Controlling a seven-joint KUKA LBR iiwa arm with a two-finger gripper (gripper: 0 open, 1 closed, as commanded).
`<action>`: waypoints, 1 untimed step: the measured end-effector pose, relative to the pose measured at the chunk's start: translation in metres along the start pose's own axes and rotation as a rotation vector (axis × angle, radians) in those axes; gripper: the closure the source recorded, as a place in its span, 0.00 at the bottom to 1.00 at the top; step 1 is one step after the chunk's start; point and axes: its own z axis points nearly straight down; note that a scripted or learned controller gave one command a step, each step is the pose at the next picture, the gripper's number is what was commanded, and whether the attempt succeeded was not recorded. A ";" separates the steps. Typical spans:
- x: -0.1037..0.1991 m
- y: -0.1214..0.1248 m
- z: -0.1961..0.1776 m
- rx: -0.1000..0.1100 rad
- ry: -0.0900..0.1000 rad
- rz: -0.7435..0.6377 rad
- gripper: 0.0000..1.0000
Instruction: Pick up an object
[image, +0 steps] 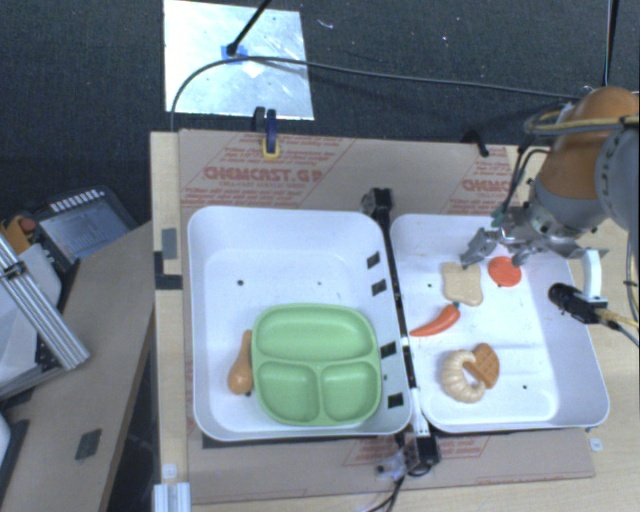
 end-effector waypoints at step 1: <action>0.000 0.001 0.051 -0.004 -0.001 0.001 0.00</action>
